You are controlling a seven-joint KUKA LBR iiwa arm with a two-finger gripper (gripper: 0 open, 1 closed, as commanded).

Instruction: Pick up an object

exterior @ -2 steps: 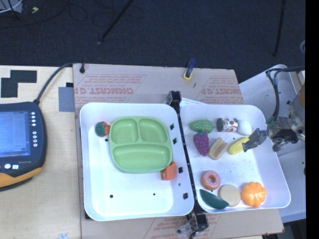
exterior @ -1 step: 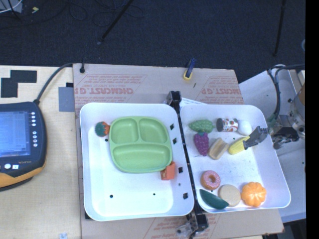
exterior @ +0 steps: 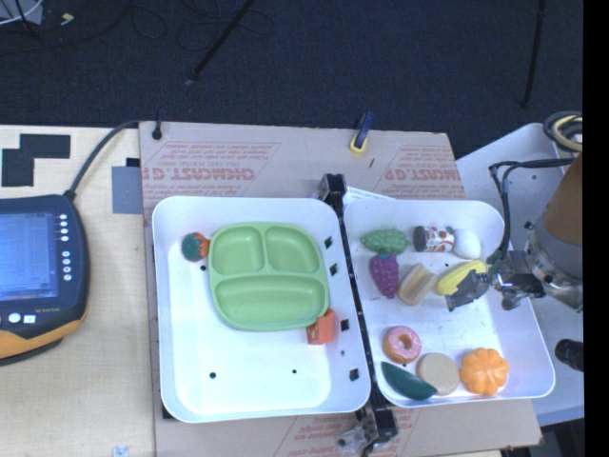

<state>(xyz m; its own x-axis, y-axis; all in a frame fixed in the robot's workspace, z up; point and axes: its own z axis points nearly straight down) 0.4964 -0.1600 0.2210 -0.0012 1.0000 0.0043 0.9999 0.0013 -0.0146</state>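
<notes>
From above, the gripper point(exterior: 473, 288) reaches into the right bin point(exterior: 519, 350) from the right, its dark tip touching the banana point(exterior: 461, 276); I cannot tell how its jaws stand. Left of the banana lie the bread point(exterior: 415, 283), grapes point(exterior: 384, 273) and a leafy green point(exterior: 383, 241). Nearer sit a donut point(exterior: 402, 344) and pumpkin point(exterior: 483, 370). The left bin point(exterior: 247, 379) holds a green tray point(exterior: 265, 276).
</notes>
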